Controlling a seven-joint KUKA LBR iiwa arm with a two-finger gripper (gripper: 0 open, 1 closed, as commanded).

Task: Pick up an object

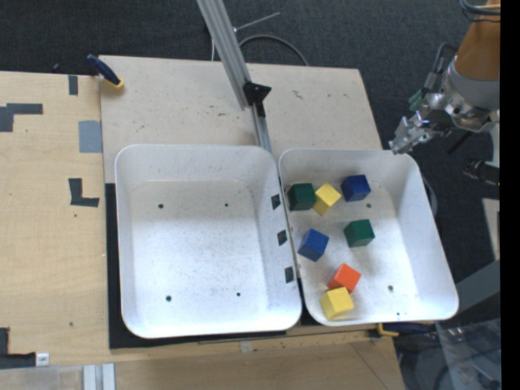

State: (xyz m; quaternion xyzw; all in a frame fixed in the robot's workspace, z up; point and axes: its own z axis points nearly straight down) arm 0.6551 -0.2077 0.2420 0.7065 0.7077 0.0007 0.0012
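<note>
Arm (pixel 479 47) is cut off by top and right edges. Gripper (pixel 404 140) fingers are too small and blurred for their spacing to be judged.

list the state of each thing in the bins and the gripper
gripper: above the right bin's far right corner, nothing between its fingers
dark green cube: resting, touching a yellow cube
blue cube: resting, apart
second blue cube: resting, tilted
green cube: resting, apart
orange cube: against the near yellow cube
left bin: flat on the bench
</note>
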